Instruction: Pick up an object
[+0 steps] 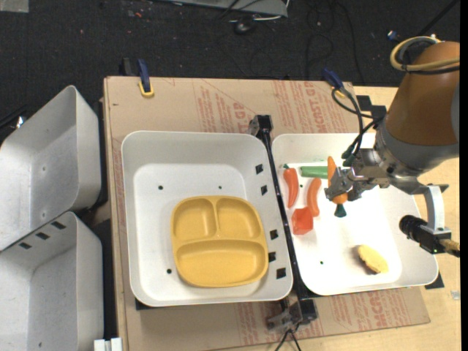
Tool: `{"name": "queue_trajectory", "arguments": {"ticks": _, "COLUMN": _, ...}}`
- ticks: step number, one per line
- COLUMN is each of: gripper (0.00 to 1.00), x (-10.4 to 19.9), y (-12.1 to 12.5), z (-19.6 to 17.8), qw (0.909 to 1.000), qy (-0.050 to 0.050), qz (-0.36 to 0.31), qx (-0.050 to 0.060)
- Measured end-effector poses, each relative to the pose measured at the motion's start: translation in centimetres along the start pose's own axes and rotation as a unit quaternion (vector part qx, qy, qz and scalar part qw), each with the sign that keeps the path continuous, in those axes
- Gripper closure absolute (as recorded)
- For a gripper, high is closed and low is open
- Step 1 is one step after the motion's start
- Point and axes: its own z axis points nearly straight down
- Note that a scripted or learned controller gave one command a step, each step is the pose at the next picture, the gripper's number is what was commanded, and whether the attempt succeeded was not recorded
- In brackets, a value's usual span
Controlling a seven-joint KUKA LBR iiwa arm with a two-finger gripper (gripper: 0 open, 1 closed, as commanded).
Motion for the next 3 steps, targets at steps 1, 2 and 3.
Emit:
{"name": "queue_trajectory", "arguments": {"ticks": 1, "gripper": 1.00, "x": 4.9, "y": 0.3, "z": -0.1, "qw": 1.0000, "qy": 0.000, "qz": 0.000, "qx": 0.000}}
{"name": "queue_trajectory", "arguments": {"ticks": 2, "gripper": 1.00, "x": 9.8, "y": -0.7, "z": 0.6, "qw": 1.0000, "qy": 0.000, "qz": 0.000, "qx": 0.000}}
{"name": "queue_trajectory", "arguments": {"ticks": 3, "gripper": 1.00, "x": 14.8, "y": -0.6, "z": 3.0, "qw": 1.0000, "qy": 0.000, "qz": 0.000, "qx": 0.001}}
